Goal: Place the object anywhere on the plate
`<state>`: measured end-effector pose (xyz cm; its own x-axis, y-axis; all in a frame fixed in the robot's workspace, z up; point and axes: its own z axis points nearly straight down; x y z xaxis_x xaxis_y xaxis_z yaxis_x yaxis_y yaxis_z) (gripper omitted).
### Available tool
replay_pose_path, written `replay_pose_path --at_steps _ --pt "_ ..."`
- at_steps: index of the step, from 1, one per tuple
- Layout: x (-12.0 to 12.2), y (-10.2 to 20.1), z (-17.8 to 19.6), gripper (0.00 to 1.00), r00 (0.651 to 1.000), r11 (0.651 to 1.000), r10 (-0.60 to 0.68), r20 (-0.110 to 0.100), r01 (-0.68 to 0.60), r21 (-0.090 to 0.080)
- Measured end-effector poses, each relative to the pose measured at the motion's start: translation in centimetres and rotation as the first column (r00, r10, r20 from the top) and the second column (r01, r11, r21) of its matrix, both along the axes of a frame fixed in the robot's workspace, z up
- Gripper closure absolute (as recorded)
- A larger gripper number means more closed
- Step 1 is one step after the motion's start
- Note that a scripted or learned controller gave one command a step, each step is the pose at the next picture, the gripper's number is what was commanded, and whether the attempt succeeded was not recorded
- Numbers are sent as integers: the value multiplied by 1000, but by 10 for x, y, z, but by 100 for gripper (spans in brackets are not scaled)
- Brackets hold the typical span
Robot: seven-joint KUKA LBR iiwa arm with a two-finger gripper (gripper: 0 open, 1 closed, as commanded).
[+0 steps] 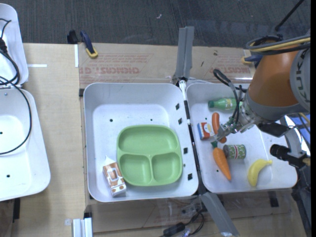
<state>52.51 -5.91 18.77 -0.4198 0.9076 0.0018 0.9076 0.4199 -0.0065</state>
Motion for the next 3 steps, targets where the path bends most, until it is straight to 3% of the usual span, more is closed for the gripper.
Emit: replay_pose_path --at_steps 2,3 --pt "-33 133 0 100 999 999 -35 -1 35 -2" --pt "-33 133 0 0 999 999 -35 -1 35 -2"
